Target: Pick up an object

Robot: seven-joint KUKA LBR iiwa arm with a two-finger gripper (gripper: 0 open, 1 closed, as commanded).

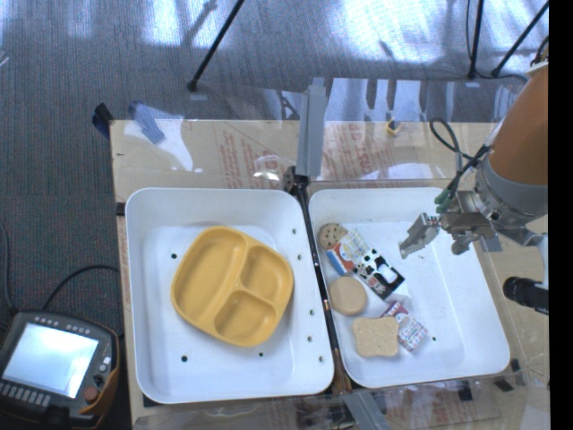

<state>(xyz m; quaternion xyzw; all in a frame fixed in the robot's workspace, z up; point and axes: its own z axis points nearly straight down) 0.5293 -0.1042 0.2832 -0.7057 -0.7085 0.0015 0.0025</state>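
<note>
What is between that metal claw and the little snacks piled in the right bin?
Nothing visible. The gripper hangs over bare white floor of the right bin, and the milk carton, the nearest of the pile, lies just left of it with open space between.

In the right bin I see a cluster along its left side: a small round chocolate-chip cookie [332, 235] at the top, a white milk carton with black cow patches [367, 263] lying flat just below, a round tan biscuit [347, 296] under that, then a slice of toast [376, 337] touching a small red-and-white packet [407, 326].
</note>
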